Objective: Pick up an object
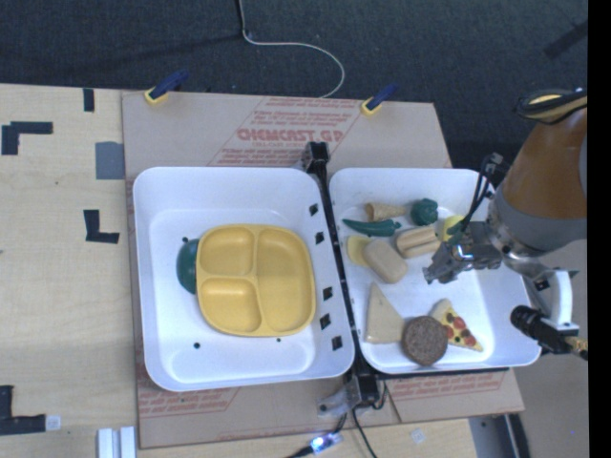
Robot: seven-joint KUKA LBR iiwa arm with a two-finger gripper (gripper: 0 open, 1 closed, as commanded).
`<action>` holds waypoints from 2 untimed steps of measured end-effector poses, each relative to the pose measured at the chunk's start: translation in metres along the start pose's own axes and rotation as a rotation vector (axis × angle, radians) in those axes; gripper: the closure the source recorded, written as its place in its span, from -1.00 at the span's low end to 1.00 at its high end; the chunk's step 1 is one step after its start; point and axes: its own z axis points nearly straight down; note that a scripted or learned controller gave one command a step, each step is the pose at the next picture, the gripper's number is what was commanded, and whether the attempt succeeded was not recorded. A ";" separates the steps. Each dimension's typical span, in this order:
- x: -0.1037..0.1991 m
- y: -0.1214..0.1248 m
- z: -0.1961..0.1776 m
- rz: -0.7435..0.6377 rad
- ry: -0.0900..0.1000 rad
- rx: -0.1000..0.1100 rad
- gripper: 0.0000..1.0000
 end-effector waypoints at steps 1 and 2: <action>0.047 0.013 0.009 -0.005 0.001 0.003 1.00; 0.100 0.023 0.004 -0.006 0.001 0.002 1.00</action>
